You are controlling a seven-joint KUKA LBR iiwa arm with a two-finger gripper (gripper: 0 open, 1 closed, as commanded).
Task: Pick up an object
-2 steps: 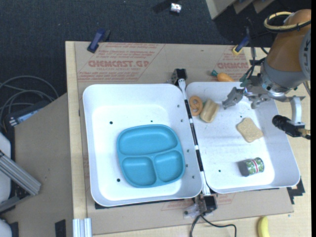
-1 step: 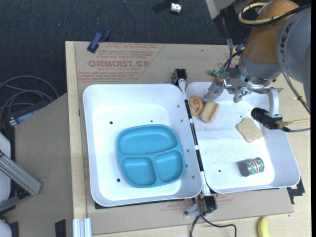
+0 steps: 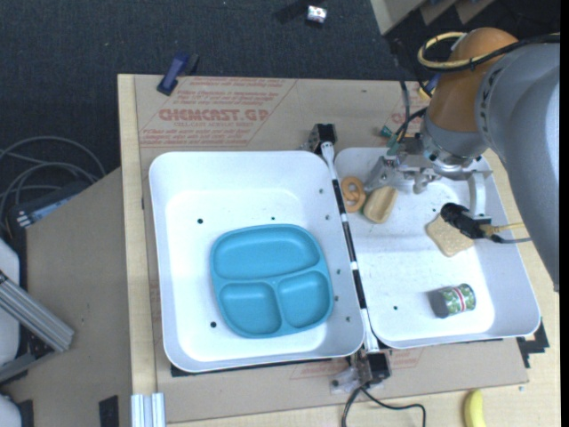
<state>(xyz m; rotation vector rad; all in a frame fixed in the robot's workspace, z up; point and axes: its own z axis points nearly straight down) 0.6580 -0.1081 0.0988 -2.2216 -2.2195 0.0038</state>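
the arm reaches into the right bin (image 3: 498,323) from the far right corner, and its pincer (image 3: 402,172) sits low over that bin's back left part, right above a tan bread-like piece (image 3: 380,205) and a small ring-shaped pastry (image 3: 353,192) that lies against the divider. i cannot tell how the pincer is set, nor whether it touches either item. my reading is that the approach step is in hand, with nothing lifted yet. the next move calls for a clean descent centred on one item, clear of the bin wall.

also in the right bin are a beige sponge-like block (image 3: 449,237) and a small can (image 3: 454,300) on its side. the left bin (image 3: 178,203) holds a blue divided tray (image 3: 269,278). both bins rest on a brown cardboard-covered tabletop (image 3: 222,109), with dark carpet (image 3: 80,25) and loose cables (image 3: 36,172) around it.
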